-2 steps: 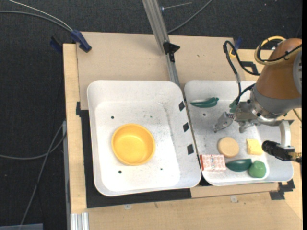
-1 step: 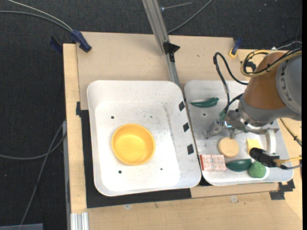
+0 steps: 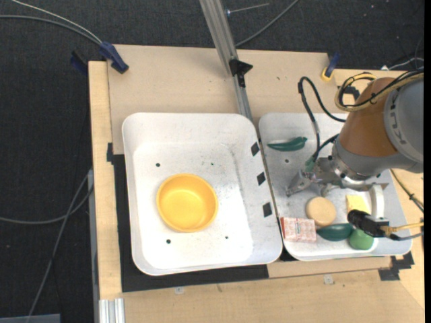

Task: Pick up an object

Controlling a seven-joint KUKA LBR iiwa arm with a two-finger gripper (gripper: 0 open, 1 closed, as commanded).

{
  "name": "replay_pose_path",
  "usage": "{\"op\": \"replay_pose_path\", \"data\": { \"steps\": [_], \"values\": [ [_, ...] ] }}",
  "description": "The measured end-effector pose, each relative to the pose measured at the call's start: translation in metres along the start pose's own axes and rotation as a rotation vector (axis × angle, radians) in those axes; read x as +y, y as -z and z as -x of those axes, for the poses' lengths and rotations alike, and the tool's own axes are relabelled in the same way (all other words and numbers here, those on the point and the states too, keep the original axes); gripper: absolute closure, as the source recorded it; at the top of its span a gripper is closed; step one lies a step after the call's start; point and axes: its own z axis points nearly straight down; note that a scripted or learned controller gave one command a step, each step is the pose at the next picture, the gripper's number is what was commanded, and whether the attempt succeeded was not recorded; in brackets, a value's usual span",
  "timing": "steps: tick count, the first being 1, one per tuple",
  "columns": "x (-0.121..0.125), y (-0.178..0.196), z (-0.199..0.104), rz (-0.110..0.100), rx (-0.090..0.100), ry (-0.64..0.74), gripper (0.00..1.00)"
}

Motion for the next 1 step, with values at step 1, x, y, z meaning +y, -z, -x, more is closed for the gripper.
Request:
{"op": "replay_pose_path", "data": {
  "steps": [1],
  "values": [
    [0.0009,0.0120,-0.0008,0.002,0.002,0.000,1.00]
  ]
}}
